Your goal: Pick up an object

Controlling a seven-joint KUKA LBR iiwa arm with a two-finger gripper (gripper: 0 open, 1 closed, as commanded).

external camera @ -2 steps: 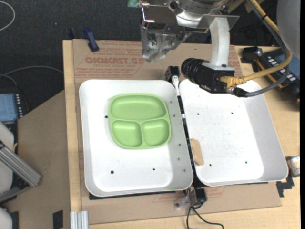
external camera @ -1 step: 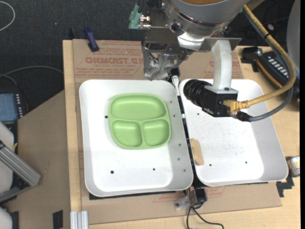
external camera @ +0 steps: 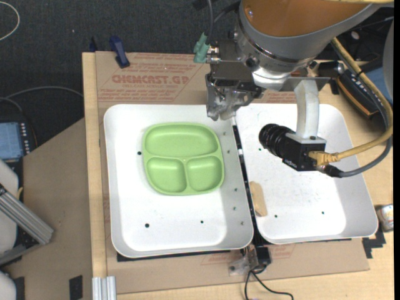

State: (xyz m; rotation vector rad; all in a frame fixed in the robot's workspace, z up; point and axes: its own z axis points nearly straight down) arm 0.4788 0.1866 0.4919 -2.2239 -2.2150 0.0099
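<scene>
Now claw (external camera: 220, 110) above green plate (external camera: 184, 157)

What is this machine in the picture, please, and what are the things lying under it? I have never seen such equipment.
It is a robot arm, grey with an orange band, reaching in from the right. One fixed camera looks down on the bench at a slant. At the arm's end is a two-finger gripper, hanging over the far edge of the left bin. That shallow white bin holds a green divided plate with three compartments. The right bin lies beside it. The black device with a yellow cable is mounted on the arm. I see nothing between the gripper's fingers.
</scene>
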